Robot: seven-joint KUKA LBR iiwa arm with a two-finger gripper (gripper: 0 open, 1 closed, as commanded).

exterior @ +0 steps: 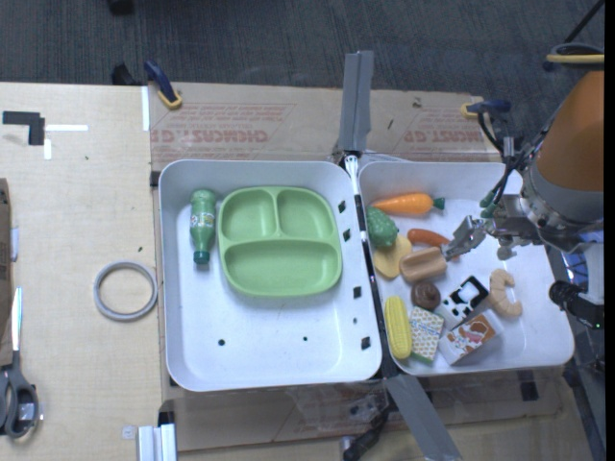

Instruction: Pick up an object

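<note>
The right bin (pixel 538 185) holds several toy foods: an orange carrot (pixel 404 203), a green vegetable (pixel 381 227), a red sausage (pixel 428 237), a brown bun (pixel 423 264), a corn cob (pixel 397 327), a black-and-white block (pixel 468 296), a tan pastry (pixel 504 293) and a small carton (pixel 471 339). My gripper (pixel 485 245) hangs over the middle of this bin, right of the sausage and above the block. Its fingers (pixel 465 238) are spread open, and nothing is between them.
The left bin (pixel 183 334) holds a green divided plate (pixel 281 240) and a green bottle (pixel 202 224) lying beside it. A grey ring (pixel 125 290) and scissors (pixel 17 397) lie on the bench at the left. A grey divider post (pixel 356 99) stands between the bins.
</note>
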